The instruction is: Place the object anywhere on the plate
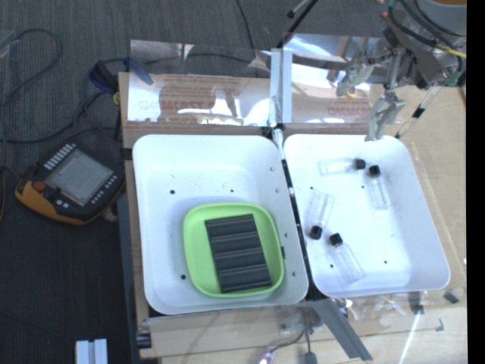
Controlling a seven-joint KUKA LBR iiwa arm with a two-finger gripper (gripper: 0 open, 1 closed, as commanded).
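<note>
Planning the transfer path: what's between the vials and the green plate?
In the camera view, bare white floor of both bins and their two adjoining rims separate the vials from the plate, which carries a dark ridged block.

this looks like a robotics lab rather than a home or shop. a wooden bench (pixel 455 173) in the middle of the frame carries two shallow white bins (pixel 151 226) side by side, backed by a shiny foil-covered panel (pixel 204 101) across the upper middle. at the left edge a handheld control pad (pixel 72 184) with a screen and an orange casing lies on dark grey carpet (pixel 61 294), with black cables (pixel 30 59) looping over the floor in the upper left. at the upper right a robot arm (pixel 424 29) trailing wires reaches in over the bench.
</note>
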